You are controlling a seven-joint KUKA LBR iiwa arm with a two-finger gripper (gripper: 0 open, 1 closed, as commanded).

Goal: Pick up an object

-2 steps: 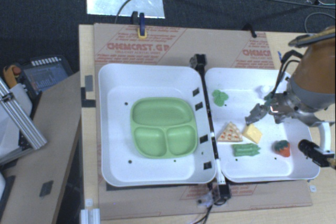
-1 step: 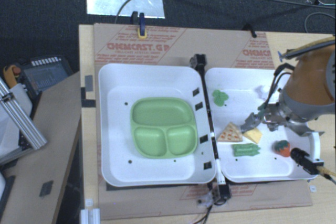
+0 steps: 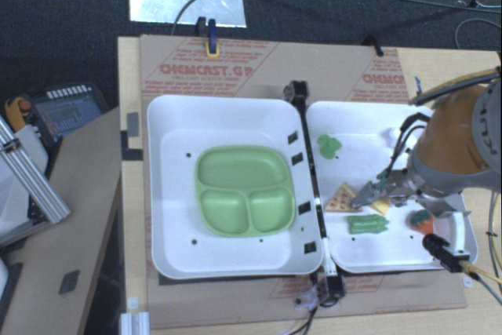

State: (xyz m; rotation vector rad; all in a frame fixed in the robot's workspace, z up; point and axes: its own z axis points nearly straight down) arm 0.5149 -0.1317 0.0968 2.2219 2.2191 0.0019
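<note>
In the right bin (image 3: 369, 133) lie several small toy foods: a tan cracker-like wedge (image 3: 340, 199), a yellow piece (image 3: 380, 206), a green oblong piece (image 3: 367, 225), a green leafy piece (image 3: 328, 145) and an orange piece (image 3: 423, 224) near the right wall. My gripper (image 3: 369, 194) hangs low over the bin's middle, right between the tan wedge and the yellow piece and about touching them. The arm's grey body and orange band (image 3: 459, 137) cover the bin's right part.
The left bin (image 3: 176, 129) holds a green divided plate (image 3: 241, 190). A black divider bar (image 3: 306, 169) runs between the bins. Cardboard (image 3: 235, 67) lies under both bins. Cables cross the dark floor behind, and a control pendant (image 3: 67, 110) sits at left.
</note>
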